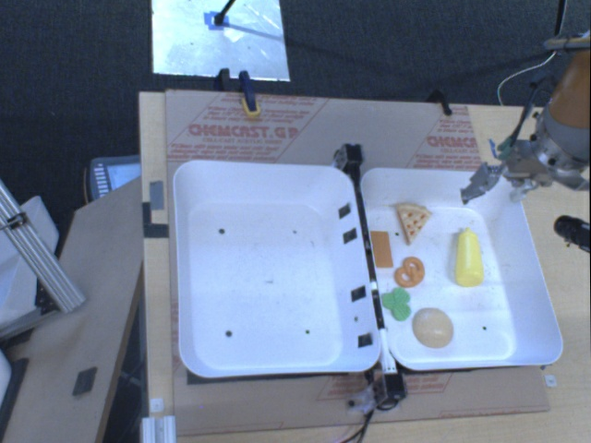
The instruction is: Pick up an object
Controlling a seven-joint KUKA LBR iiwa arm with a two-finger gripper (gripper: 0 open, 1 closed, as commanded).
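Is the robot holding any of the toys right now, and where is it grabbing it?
No. The gripper hangs over the right bin's back edge with nothing in it, apart from the toys.

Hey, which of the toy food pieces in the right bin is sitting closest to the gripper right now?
The pizza slice, the triangular piece at the bin's far end. It lies nearest the gripper; the yellow bottle, pretzel and others sit farther toward the front.

— What lies under the bins?
— A tan cardboard sheet with red lettering (277,125), on the pale wooden tabletop (106,247).
— And behind?
— A shiny square metal plate (220,26) on dark carpet (388,26).
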